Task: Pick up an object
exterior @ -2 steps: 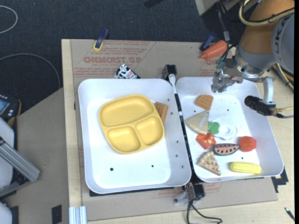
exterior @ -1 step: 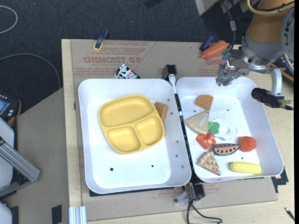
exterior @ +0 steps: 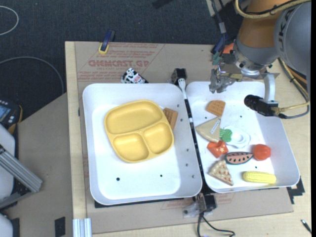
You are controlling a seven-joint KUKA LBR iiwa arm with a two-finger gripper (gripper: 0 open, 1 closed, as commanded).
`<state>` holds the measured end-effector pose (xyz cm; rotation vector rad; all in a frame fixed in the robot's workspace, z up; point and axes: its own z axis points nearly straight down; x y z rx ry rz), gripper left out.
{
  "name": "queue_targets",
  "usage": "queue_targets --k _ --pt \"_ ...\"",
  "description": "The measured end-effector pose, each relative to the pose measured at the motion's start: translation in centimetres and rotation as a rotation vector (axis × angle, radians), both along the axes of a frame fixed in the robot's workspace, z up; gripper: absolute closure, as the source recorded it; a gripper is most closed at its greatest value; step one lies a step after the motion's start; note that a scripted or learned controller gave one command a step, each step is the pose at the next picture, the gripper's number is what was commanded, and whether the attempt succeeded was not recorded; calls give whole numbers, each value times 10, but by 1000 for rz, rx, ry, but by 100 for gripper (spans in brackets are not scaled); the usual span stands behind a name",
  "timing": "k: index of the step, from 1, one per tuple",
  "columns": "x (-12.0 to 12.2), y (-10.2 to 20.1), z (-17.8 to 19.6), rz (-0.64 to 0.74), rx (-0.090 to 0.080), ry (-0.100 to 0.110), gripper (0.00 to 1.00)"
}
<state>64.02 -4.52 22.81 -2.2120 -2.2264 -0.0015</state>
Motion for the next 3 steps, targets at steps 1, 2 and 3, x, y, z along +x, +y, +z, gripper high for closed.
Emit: queue_targets --k 1,2,3 --pt "-17 55 9 0 0 0 100" --pt "-28 106 -9 -1 -1 3 100" --pt "-36 102 7 -6 -2 -3 100"
